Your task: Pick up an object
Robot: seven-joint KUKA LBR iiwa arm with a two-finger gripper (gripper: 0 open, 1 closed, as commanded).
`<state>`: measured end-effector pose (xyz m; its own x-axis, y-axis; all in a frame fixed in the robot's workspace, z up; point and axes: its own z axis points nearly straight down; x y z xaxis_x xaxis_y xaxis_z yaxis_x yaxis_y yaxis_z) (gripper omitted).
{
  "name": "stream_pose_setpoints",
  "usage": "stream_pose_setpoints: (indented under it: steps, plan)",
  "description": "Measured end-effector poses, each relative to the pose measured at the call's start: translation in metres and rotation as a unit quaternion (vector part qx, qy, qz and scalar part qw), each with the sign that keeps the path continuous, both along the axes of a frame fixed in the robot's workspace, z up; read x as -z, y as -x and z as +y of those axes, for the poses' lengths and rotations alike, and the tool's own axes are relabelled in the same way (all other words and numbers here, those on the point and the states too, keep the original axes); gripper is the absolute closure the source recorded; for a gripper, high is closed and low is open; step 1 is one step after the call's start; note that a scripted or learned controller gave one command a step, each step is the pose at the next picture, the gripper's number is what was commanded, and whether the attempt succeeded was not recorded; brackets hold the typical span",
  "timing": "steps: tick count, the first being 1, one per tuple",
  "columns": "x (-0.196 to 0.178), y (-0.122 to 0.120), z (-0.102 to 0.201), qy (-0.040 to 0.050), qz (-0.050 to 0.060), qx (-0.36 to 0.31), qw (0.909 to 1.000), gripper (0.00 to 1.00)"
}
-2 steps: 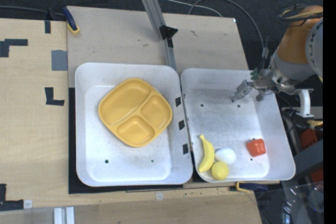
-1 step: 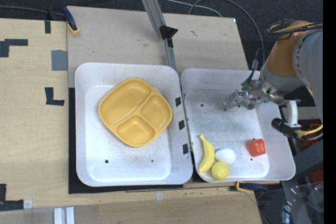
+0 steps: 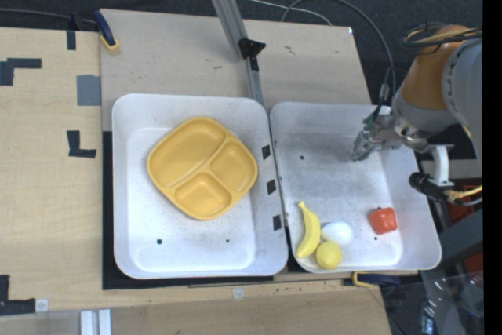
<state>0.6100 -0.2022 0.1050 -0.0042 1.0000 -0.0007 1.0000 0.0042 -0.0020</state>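
The right bin [image 3: 329, 169] holds a yellow banana [image 3: 308, 229], a white egg-like ball [image 3: 338, 232], a yellow lemon-like ball [image 3: 328, 254] and a small red object [image 3: 383, 220], all near its front edge. My gripper [image 3: 363, 147] hangs over the bin's back right part, well behind those objects and apart from them. Nothing shows between its fingers. The grey arm with its orange band [image 3: 427, 82] enters from the right.
The left bin [image 3: 129, 192] carries a yellow divided plate [image 3: 202, 167]. A metal rail [image 3: 227, 4] slants down from the top toward the gap between the bins. Cables loop behind the right bin.
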Motion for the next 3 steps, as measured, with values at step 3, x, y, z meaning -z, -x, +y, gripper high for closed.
stream_pose_setpoints:
  steps: [3]
  plan:
    - [-0.096, 0.004, 0.009, 0.0004, 0.000, 0.001, 1.0000, 1.00]
